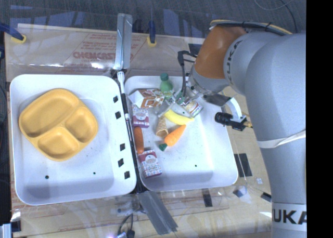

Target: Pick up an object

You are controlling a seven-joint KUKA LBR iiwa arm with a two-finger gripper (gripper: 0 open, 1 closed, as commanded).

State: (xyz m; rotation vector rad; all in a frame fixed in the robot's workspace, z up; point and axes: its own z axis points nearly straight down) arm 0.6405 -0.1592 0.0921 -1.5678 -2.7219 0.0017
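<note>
The right bin [210, 167] holds a heap of toy food. A yellow banana [177, 118] lies near the middle, with an orange carrot [175, 135] just below it and a waffle cone [162, 125] to its left. A green bottle [165, 83] stands at the bin's back edge. My gripper [183, 97] hangs low over the back of the heap, between the bottle and a small printed packet [192, 108], just above the banana. The wrist and the clutter hide its tips, and I see nothing clearly held.
Along the right bin's left wall lie a printed packet [150, 98], a red carton [140, 116], a sausage [139, 139] and another red carton [149, 163]. A yellow divided plate [57, 122] sits in the left bin [23, 182]. The arm's bulk [270, 91] covers the right bin's right side.
</note>
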